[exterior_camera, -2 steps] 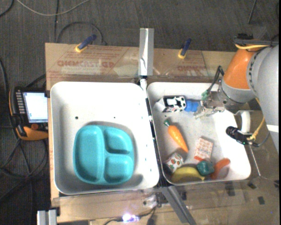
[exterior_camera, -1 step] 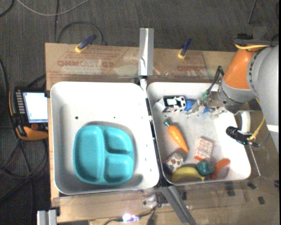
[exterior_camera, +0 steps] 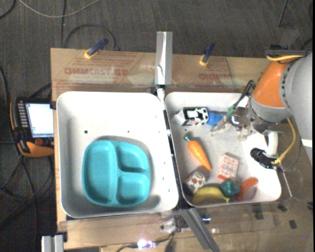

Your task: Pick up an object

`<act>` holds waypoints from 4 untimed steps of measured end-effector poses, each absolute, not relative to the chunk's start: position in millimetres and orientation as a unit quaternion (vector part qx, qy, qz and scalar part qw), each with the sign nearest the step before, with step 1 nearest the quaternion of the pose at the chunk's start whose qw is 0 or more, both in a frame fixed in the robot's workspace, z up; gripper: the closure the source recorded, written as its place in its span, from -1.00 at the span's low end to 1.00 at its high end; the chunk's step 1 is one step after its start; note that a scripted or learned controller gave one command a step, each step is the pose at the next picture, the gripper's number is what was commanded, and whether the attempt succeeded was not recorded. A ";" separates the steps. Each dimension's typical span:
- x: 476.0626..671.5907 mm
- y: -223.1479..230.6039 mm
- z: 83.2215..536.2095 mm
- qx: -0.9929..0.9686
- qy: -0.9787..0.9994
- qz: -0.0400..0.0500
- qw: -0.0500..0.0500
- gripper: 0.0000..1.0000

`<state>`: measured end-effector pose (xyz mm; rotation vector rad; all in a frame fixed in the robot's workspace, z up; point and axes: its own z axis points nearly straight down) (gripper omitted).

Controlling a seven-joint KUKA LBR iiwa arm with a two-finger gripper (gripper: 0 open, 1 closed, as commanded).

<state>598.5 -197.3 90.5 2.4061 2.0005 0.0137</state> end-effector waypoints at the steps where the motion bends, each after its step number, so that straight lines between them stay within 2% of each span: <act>1: 567.1 -183.3 90.6 0.782 0.623 0.002 0.007 -1.00; 2: 566.5 -183.7 98.5 0.782 0.623 0.001 0.006 1.00; 3: 566.4 -183.7 98.5 0.782 0.623 0.001 0.006 -1.00; 4: 600.7 -124.8 89.5 0.759 0.651 0.002 0.006 -1.00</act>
